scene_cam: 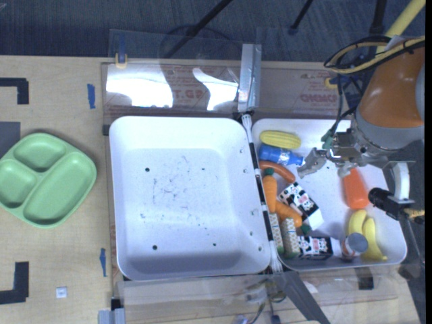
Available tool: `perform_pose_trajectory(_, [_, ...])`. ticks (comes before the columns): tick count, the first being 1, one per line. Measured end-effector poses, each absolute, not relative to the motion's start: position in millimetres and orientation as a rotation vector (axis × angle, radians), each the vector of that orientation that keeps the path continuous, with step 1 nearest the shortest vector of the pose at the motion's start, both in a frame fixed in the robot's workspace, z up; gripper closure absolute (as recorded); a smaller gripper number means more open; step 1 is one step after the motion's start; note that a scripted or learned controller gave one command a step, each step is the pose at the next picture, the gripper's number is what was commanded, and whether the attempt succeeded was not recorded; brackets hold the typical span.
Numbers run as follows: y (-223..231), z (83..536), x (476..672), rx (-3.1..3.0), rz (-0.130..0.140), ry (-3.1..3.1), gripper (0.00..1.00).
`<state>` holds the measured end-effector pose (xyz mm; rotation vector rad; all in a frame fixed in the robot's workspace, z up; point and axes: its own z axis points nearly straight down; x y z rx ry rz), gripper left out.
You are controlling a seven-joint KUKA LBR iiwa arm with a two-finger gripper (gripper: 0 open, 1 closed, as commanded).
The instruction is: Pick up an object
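Note:
The right white bin point(398, 252) holds the objects. A yellow corn cob point(280, 139) lies at its far left, with a blue bottle point(279, 157) just in front of it. Orange carrots point(271, 189) lie along the left wall beside a cow-patterned carton point(300, 201). A second cow-patterned box point(314, 246) sits near the front. An orange bottle point(356, 190), a banana point(366, 235) and a small can point(347, 248) lie on the right. My gripper point(312, 163) hangs open over the middle of this bin, right of the blue bottle, with nothing between its fingers.
The left white bin point(128, 140) stands beside the right one, split from it by a ridge point(260, 194). A green divided plate point(44, 179) rests on the bench at far left. The arm's orange band point(395, 93) and cables rise over the right bin's far right corner.

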<state>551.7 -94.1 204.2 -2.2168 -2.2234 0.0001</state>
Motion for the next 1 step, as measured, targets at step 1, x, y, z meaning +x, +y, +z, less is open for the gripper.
perform_pose_trajectory(1, [-98.4, 96.9, 509.0, -2.280, -0.009, -2.176, 0.00])
